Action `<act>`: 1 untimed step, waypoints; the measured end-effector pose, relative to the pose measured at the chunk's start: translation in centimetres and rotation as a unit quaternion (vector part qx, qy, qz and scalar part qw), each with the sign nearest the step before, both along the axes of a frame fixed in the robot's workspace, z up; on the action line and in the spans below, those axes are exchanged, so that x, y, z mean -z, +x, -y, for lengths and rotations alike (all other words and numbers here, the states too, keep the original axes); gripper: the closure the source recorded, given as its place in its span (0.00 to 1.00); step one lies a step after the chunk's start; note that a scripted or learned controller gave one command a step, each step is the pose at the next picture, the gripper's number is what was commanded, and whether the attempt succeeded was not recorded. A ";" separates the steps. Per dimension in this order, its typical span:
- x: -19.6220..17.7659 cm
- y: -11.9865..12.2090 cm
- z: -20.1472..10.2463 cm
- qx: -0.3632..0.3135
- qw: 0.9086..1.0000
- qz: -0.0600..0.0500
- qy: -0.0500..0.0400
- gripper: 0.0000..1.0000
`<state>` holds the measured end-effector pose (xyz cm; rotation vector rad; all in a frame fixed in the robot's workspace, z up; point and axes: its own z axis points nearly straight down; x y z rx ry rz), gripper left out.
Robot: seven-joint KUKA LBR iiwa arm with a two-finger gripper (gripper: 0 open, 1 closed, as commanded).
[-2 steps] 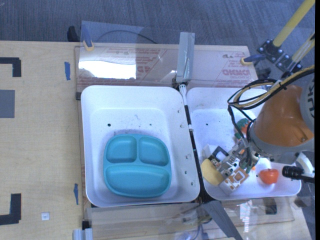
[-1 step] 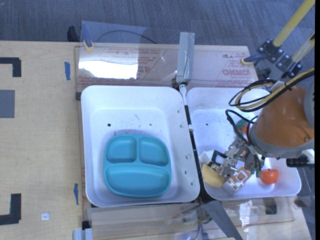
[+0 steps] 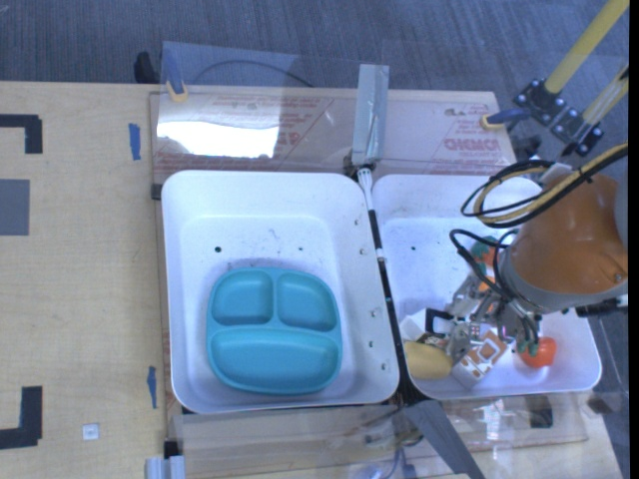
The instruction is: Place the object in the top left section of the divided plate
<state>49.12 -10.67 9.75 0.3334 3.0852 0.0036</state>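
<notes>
Teal plastic divided plate (image 3: 273, 331) well left of the gripper (image 3: 477, 329), all sections bare; finger state impossible to tell; yellow rounded object (image 3: 427, 359) just beside it, unplaced.

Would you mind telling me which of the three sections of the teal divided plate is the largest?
The bottom section of the divided plate in the left bin: it spans the plate's full width, while the top left section and top right section share the upper half.
</notes>
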 end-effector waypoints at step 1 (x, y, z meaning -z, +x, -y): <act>0.0 0.0 0.1 -0.154 0.988 0.000 -0.009 1.00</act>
